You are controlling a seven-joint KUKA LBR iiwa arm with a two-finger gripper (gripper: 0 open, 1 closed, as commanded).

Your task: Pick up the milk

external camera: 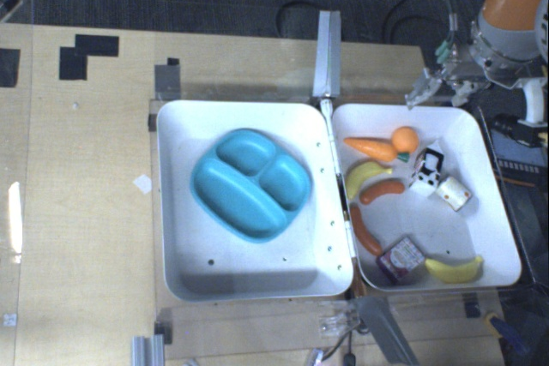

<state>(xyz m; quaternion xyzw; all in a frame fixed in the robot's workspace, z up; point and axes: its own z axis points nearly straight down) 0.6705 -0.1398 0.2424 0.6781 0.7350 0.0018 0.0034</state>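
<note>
Camera view, one milk, two bananas, two sausages.

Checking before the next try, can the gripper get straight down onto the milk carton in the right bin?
Probably yes. The milk carton lies uncovered with nothing on top; the gripper hovers above the bin's far rim. The orange and silver can crowd its sides.
</note>
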